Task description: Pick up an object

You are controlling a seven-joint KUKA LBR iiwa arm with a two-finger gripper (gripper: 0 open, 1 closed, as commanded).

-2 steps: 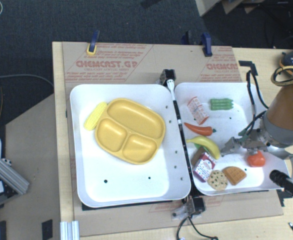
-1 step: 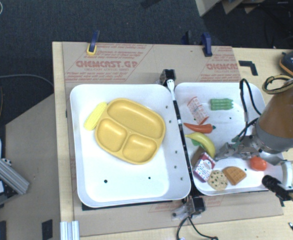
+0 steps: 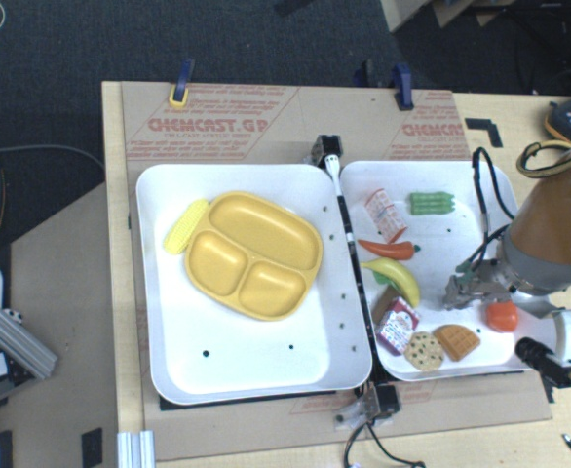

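Cookie (image 3: 424, 350) and toast-coloured piece (image 3: 456, 340) sit closest to me, at the bottom edge of the right bin (image 3: 461, 173), with a small maroon packet (image 3: 397, 330) just to their left. Moving up the frame I've got a banana (image 3: 399, 279), a red chilli (image 3: 387, 249), a red-and-white wrapper (image 3: 384, 210) and a green ridged piece (image 3: 431, 203) near the top. Over on the left, the other bin (image 3: 169, 359) carries a yellow divided plate (image 3: 251, 254) with a corn cob (image 3: 185, 226) touching its upper-left rim. My arm comes in from the right of the frame, and the end effector (image 3: 469, 288) is down low in the right bin, just beside a red tomato-like ball (image 3: 501, 316). I cannot tell how its jaws stand, and I see nothing caught in it. I'd call this the approach-and-grasp step, nothing lifted yet. Next move, as I judge it: settle on one item, likely the red ball or the toast piece nearby, centre over it, close, then lift straight up clear of the bin wall.
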